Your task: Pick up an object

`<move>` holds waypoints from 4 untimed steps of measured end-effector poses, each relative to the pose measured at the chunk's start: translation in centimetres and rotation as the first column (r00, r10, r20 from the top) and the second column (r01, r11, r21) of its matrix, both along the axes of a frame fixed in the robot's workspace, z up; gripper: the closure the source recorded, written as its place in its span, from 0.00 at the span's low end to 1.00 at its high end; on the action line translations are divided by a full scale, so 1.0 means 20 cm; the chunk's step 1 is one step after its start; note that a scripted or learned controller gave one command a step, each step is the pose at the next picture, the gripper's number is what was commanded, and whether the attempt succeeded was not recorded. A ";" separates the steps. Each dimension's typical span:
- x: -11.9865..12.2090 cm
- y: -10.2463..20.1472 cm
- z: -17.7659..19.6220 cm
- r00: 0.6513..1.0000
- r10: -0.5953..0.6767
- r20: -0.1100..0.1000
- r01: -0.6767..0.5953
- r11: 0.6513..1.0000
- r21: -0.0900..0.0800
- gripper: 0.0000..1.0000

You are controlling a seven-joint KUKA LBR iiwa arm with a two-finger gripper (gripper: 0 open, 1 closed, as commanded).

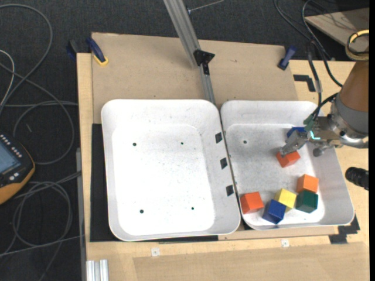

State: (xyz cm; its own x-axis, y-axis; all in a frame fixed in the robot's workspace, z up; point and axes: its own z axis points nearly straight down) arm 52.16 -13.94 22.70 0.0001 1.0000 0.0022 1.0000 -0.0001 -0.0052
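In the right bin (328,157), a reddish block (288,158) lies just below and left of the end effector (295,141), above a cluster of coloured blocks (281,201). The end effector's fingertips meet the block's top; whether they pinch it cannot be told.

- Two shallow white bins: the left bin (117,122) in the middle-left of the frame, the right bin (258,113) in the middle-right.
- Six small blocks, all in the right bin:
  - Two orange blocks: one (252,201) at lower centre-right, one (307,183) further right.
  - One red block (288,157) above them, mid-right.
  - One yellow block (286,198) at lower right.
  - One blue block (273,211) just below the yellow.
  - One green block (306,201) at lower right.
- Two blue clamps on the board's top edge: one (96,51) upper left, one (287,57) upper right.
- One robot arm with one gripper (293,145) at the right.
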 end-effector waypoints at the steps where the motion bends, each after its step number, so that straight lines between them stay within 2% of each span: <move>1: 0.00 0.00 0.01 1.000 0.001 0.005 -0.001 1.000 -0.001 0.00; 3: -0.01 -0.09 -0.55 1.000 -0.001 -0.002 0.001 1.000 0.001 0.00; 4: -0.01 -0.08 -0.64 1.000 0.000 0.002 0.000 1.000 0.000 0.00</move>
